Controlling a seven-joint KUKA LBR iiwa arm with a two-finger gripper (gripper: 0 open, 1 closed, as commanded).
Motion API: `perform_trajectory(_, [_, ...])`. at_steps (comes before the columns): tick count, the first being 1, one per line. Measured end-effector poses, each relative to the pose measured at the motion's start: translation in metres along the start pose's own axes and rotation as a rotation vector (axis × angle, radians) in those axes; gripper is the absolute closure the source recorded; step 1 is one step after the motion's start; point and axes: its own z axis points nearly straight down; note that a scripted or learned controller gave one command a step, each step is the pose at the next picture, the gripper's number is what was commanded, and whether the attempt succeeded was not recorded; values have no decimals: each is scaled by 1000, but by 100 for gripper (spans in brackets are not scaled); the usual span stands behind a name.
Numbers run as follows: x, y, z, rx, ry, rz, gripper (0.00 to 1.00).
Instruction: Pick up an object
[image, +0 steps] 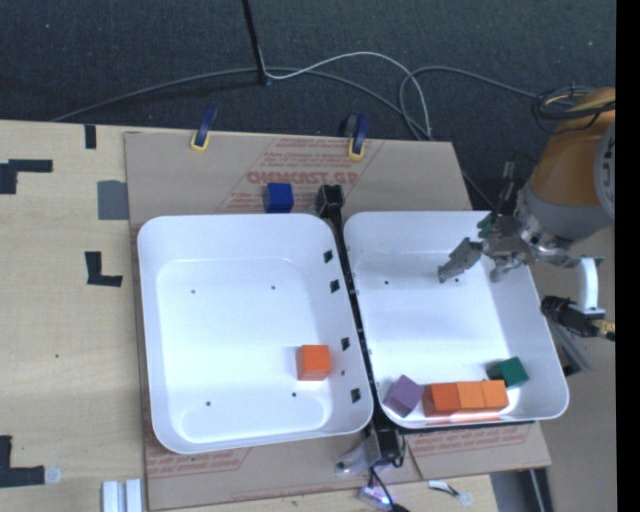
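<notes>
Nearest the lens, along the front wall of the right bin, sit a purple block, a long orange block just beside it, and a small green block at the orange one's far end, close to or touching it. All three lie low in the bin's front corner region.

Across the divider, the left bin holds a single orange cube toward its front right part, apart from the walls.

Behind the left bin, a blue cube rests on the cardboard sheet that covers the tabletop.

From the right, the grey arm reaches over the right bin's rear part. Its hand hangs there, well apart from the blocks at the front, with nothing seen between its fingers; whether they are spread or pressed together I cannot tell.
</notes>
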Motion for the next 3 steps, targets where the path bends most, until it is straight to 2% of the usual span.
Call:
perform_trajectory(1, [0, 2, -4, -8, -1, -1, 0])
perform_trajectory(3, [2, 8, 102, -6, -1, -1, 0])
